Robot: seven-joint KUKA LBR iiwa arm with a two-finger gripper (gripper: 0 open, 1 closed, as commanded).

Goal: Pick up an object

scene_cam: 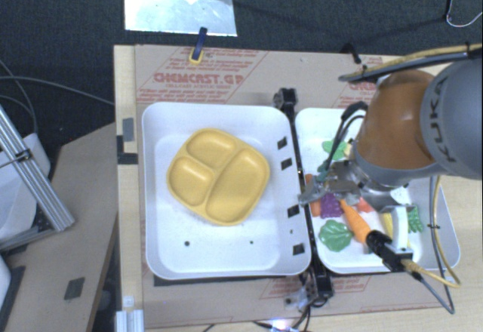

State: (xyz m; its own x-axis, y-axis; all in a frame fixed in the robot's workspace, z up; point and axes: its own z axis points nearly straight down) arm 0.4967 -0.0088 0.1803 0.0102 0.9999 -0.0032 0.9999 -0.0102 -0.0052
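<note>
The right bin (pixel 453 247) holds several toy foods. A purple piece (pixel 330 207) lies beside an orange carrot (pixel 353 219), with a green leafy piece (pixel 334 235) in front of them. Another green piece (pixel 330 147) lies farther back, and a green and white piece (pixel 407 221) lies to the right. My gripper (pixel 315 193) hangs low over the left side of this bin, just above and left of the purple piece. The arm's orange band and grey wrist (pixel 396 134) cover much of the bin.
The left bin (pixel 162 247) holds a yellow divided plate (pixel 218 175) near its middle. A black divider with clips (pixel 296 172) runs between the two bins. Cardboard (pixel 211 78) lies under both bins.
</note>
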